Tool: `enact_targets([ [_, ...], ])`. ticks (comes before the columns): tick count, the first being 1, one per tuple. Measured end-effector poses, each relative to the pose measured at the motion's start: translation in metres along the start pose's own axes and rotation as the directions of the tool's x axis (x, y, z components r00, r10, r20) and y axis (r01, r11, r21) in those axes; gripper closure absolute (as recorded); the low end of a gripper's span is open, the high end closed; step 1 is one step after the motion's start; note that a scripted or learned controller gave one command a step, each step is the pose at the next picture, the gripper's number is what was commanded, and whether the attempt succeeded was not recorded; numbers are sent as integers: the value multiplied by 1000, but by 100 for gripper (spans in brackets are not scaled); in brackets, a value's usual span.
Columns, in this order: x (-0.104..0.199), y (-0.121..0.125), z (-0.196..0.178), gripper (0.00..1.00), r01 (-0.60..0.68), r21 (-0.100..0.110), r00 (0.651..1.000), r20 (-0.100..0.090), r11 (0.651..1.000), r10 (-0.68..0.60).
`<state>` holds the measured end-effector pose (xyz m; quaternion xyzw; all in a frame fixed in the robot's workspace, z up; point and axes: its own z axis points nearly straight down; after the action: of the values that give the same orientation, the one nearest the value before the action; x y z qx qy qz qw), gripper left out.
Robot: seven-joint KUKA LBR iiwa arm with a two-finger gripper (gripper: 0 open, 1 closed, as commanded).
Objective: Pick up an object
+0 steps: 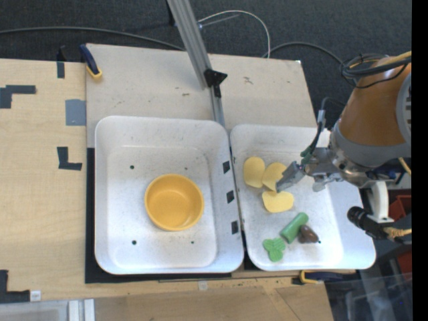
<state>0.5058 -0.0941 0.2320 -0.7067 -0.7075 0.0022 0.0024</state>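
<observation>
**Pincer low over the yellow pieces in the right bin**

Nearest the camera, the pincer point(291, 177) hangs low in the right bin point(348, 246), its dark tip just at the edge of a cluster of three flat yellow pieces point(266, 179). Whether its fingers are apart or together, I cannot tell; nothing visibly sits between them. The tip lies over the middle piece, with one piece to its left and one just below.

Further toward the front of the same bin lies a green cylinder point(293, 227), touching a small brown object point(308, 233) on its right, and a green leafy piece point(273, 249) just beside its lower end.

The left bin point(114, 139) holds a yellow bowl point(174, 202), upright, near its middle. Both bins sit side by side on the desk point(40, 179).
</observation>
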Motion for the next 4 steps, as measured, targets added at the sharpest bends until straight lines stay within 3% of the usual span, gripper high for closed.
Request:
enact_targets([
  [2,-8,0,118,0,0,3,1000,-1,1000,0],
  [3,-8,1,105,100,1,-1,1000,-2,1000,-1],
  [4,0,4,60,100,1,-8,1000,0,1000,-1],
])
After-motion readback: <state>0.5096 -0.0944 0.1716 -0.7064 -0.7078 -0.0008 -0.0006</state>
